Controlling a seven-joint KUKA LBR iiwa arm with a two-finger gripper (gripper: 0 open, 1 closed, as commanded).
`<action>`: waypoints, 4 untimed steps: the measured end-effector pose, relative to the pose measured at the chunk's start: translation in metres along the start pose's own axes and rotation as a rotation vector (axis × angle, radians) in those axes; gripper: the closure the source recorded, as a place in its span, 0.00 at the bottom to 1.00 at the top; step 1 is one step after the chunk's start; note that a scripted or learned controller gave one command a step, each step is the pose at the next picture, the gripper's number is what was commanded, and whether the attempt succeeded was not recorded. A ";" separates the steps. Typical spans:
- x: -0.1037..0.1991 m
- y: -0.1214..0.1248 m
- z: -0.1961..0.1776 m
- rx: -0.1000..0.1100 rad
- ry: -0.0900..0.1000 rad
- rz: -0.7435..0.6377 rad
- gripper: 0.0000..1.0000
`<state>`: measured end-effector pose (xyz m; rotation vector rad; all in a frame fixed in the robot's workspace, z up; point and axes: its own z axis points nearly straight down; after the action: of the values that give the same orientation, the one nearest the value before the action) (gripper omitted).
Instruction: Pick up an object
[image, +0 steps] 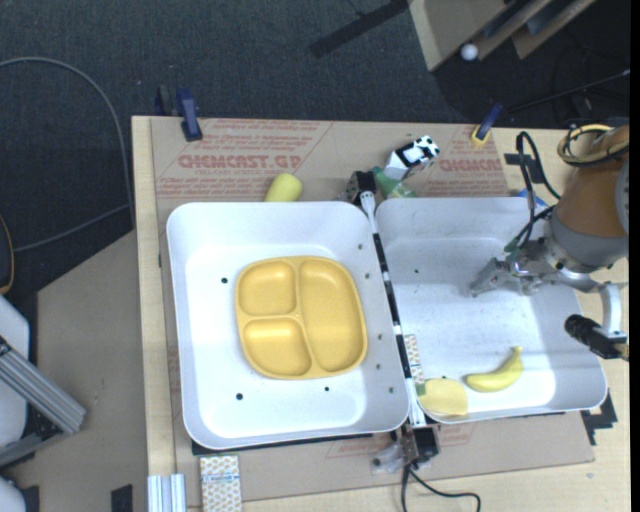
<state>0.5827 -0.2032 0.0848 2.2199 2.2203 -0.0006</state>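
Lying in the lower right of the frame, the banana (497, 373) rests on the floor of the right bin (450, 300), near that bin's lower edge, and just left of it we see a pale yellow object (444, 397) at the bin's lower left corner. Above them, at mid-height on the right, the gripper (497, 276) hangs over the same bin, well apart from the banana; its jaws look spread, with one grey finger reaching left and nothing between them. The arm (592, 215) comes in from the right edge, its orange band showing above the wrist.

In the left bin (200, 300) we find a yellow divided plate (300, 316) with three compartments, sitting near the middle. Both bins stand side by side on the counter (150, 250), a board of brown cardboard with red printing along its upper edge. On that upper strip lie a small yellow object (284, 187) and a black-and-white toy (413, 155), with blue clamps (186, 114) at the board's upper corners. Beyond the counter, dark carpet (80, 150) fills the upper left, crossed by a thin cable (88, 75).
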 end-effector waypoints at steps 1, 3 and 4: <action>-0.017 -0.064 0.001 0.006 0.010 -0.003 0.00; -0.019 -0.103 -0.009 0.001 0.004 0.000 1.00; 0.016 -0.040 -0.107 -0.002 0.001 -0.001 1.00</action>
<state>0.5429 -0.1871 0.1918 2.2179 2.2214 0.0028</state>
